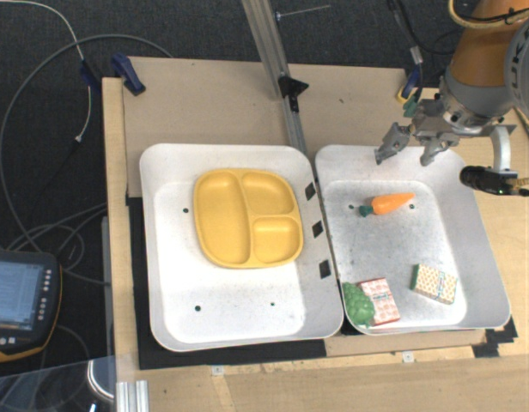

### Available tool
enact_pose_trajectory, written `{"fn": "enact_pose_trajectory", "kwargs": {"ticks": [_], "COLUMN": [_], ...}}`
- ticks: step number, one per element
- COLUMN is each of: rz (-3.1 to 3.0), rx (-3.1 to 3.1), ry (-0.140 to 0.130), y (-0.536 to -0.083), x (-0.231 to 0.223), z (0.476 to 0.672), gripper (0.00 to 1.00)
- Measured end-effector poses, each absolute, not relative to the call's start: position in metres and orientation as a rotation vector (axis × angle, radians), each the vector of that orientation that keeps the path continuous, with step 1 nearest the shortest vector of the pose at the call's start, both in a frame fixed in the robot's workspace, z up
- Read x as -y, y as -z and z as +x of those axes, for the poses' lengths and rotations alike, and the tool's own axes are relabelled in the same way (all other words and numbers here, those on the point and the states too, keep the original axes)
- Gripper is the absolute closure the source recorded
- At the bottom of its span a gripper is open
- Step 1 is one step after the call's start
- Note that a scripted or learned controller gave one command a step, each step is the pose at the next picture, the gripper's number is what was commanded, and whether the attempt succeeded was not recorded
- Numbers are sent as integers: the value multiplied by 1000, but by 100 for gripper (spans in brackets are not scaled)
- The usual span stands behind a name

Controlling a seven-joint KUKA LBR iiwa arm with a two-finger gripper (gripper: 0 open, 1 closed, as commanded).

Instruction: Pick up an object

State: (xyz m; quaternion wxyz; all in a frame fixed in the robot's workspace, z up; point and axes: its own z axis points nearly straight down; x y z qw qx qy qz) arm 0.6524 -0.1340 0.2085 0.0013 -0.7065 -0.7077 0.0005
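An orange toy carrot [390, 203] with a green stem lies in the upper middle of the right bin [471, 230]. Near that bin's front sit a pink-and-white box [379, 301] beside a green leafy toy [358, 303], and a patterned yellow block [434, 283] to their right. My gripper [411, 148] hangs over the bin's back rim, above and behind the carrot, open, with nothing between its fingers.
A yellow divided plate [247, 216] rests in the left bin [170, 256]. A slanted metal post [269, 37] rises behind the gap between the bins. Blue clamps [127, 74] grip the bench's back corners. Cables and a tablet lie off the bench at left.
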Motion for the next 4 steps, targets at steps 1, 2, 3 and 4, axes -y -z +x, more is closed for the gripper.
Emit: {"fn": "enact_pose_trajectory", "kwargs": {"ticks": [1, 2, 3, 4], "rz": [-2218, -2216, -2216, -2217], "rx": [2222, 2217, 2217, 2218], "ry": [-2, -6, -7, -5], "y": [-208, -165, -112, -91], "x": [134, 133, 139, 138], "z": [652, 647, 654, 653], "gripper": [0, 0, 0, 0]}}
